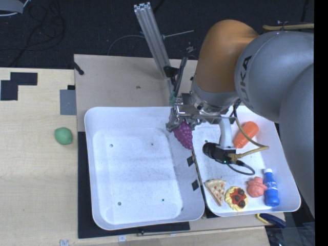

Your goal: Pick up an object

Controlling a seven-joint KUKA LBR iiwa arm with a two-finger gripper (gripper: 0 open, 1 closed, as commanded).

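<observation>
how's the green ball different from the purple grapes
The green ball is one smooth round shape; the purple grapes are a knobbly bunch tapering downward. The green ball lies outside the bins on the wooden bench, far left; the purple grapes sit right below the gripper, over the divide between the two bins. The ball looks smaller. Both seem to be small toy items.

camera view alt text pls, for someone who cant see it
A grey and orange robot arm reaches in from the right, its gripper just above a purple grape bunch at the divide between two white bins. The right bin holds a carrot, pizza slice and blue bottle; a green ball lies outside on the bench.
</observation>
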